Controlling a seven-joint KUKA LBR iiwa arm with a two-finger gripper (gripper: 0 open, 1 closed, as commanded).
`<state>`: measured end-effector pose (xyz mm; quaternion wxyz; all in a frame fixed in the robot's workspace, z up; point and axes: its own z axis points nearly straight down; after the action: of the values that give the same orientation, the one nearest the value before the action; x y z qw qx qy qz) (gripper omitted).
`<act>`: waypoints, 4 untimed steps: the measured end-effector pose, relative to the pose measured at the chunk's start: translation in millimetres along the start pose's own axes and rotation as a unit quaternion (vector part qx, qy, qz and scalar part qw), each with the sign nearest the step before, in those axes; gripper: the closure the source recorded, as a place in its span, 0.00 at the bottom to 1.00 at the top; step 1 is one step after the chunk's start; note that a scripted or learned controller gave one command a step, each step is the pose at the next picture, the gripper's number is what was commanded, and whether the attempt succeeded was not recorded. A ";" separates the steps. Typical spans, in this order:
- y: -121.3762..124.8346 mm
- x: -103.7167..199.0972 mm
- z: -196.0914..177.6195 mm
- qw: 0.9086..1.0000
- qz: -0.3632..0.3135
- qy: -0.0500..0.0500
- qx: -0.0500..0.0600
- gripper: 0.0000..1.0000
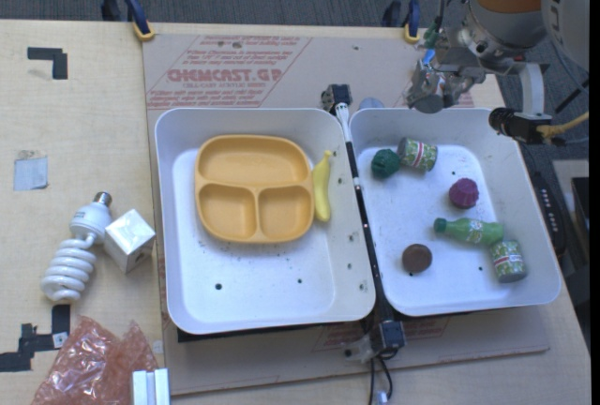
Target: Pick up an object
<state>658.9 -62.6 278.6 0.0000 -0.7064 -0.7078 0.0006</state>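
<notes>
Gripper [439,92] is hanging up over the back rim of the right bin [534,206], near its far left corner, and honestly it's too dark and cluttered from where I'm standing to say how it's set. I can't see any object caught in it, so I'd call the pick not made yet.

Closest stuff to it is just inside that bin: a small green-labelled can [418,154] lying on its side, touching a dark green lumpy thing [385,163], maybe a toy veggie. Further out there's a purple ball-ish fruit [463,193], then a green bottle [468,229] lying flat, with a second little can [508,260] right off its end near the front right corner. A brown round piece [416,257] sits on its own toward the front.

Left bin [178,281] has a yellow divided tray [253,187] and a banana [322,188] tucked against the tray's right edge. Off on the bench to the left there's a spiral light bulb [73,250] and a white cube [129,238], none of which matters here.

So progress-wise: basically at the start. Everything's sitting loose on the bin floors, nothing lifted. My guess is it'd have to come down and forward into the bin, get around something, and lift. The can and green lump are nearest, but them touching each other could make a clean grab awkward.
</notes>
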 end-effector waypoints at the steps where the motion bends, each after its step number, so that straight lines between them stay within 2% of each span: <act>1: 0.1 -25.8 -20.4 1.000 0.002 0.000 -0.001 1.00; 2: -12.8 2.9 -7.9 1.000 0.000 0.000 0.000 1.00; 3: -50.3 -71.6 -1.2 1.000 0.001 0.000 0.000 1.00; 4: -13.8 -33.4 -8.1 1.000 0.000 0.000 -0.001 1.00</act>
<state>645.1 -96.1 286.8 -0.0008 -0.7067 -0.7075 0.0001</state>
